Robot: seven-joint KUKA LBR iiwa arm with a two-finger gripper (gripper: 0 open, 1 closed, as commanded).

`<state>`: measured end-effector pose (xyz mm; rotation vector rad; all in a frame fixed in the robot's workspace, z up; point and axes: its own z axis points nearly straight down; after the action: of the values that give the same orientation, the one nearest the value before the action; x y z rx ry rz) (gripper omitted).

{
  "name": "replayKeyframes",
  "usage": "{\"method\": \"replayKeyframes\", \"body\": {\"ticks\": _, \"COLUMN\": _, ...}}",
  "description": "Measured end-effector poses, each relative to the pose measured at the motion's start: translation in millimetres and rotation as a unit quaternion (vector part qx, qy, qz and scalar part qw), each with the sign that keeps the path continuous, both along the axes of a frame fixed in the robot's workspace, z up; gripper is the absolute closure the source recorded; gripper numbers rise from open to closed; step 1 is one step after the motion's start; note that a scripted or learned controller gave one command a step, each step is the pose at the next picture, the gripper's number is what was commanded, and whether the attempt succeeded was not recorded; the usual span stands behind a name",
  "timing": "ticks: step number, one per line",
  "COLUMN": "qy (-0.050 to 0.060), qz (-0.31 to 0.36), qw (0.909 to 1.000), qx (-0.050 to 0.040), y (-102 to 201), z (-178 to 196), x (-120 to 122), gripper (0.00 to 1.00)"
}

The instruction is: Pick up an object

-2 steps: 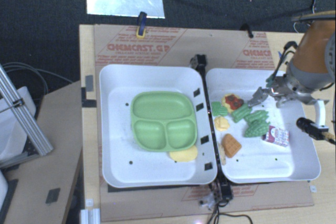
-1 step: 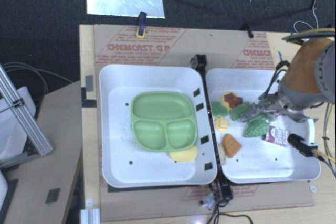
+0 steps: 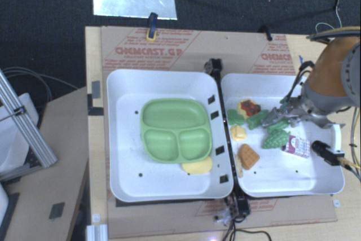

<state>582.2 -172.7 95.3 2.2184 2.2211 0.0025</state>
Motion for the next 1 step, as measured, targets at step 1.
{"method": "replayKeyframes", "body": {"ticks": 1, "qy": 0.001, "qz": 0.003, "qw": 1.0000, "qx": 0.0011, "y": 63.6, "z": -11.1, "x": -12.4, "gripper": 1.00}}
